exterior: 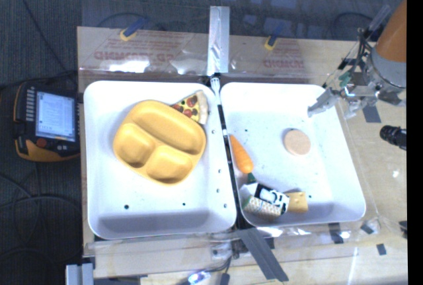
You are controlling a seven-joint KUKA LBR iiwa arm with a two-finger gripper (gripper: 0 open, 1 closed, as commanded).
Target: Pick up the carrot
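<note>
Camera view: the carrot (240,154) lies along the left wall of the right bin (344,164), green end toward the near corner, close to a small black-and-white box (269,196). A tan disc (297,142) sits mid-bin. The tool (324,104) hovers at the bin's far right rim, well apart from the carrot, gripping nothing; I cannot tell its opening. A yellow divided tray (160,141) fills the left bin (106,211).

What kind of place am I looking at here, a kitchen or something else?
Most likely a robotics lab bench, not a kitchen. Two white bins hold toy-like food such as a carrot and a pizza slice, a robot arm reaches in, and a handheld control screen lies alongside.
</note>
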